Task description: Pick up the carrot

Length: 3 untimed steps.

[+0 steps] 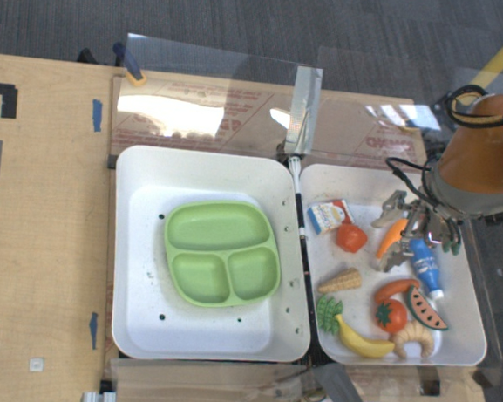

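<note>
Hand (395, 235) over right bin (471, 342), fingers closed on carrot (390, 237), lifted at a slant. Tomato (350, 239) just left; blue bottle (425, 265) right.

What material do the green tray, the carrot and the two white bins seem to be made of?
Tray: likely moulded plastic, pale green, smooth with a soft sheen, three pressed-in sections.
Carrot: probably toy plastic; a uniform bright orange, too small to judge the finish. It lies at the gripper.
Bins: seemingly thin white plastic, matte to slightly glossy, with rounded corners and soft glare on the walls.
</note>
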{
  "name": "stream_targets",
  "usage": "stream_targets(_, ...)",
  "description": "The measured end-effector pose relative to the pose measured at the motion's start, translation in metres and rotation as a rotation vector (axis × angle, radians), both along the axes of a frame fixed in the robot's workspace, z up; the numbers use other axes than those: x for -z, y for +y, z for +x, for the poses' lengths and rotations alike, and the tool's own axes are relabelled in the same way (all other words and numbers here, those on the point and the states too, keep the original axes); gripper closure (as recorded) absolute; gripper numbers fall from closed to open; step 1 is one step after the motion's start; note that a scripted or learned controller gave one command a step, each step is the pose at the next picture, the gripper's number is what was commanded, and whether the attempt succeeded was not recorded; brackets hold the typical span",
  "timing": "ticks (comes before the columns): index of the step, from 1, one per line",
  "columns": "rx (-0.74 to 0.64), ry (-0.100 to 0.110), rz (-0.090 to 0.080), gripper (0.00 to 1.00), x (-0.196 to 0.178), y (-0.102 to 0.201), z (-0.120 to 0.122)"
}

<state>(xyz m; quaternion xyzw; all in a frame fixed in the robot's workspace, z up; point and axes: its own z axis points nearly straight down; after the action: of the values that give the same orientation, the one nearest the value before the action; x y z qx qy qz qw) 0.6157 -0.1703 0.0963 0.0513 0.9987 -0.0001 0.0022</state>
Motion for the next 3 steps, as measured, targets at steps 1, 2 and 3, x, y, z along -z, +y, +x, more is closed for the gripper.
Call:
stream_targets(1,-0.003,0.003,0.002,1.00,-0.005,0.003,0.000)
stream_targets(2,-0.248,-0.013,-0.004,1.00,0.005,-0.026,-0.079)
stream_targets(3,-0.177,0.006,0.004,1.00,-0.017,0.037,-0.130)
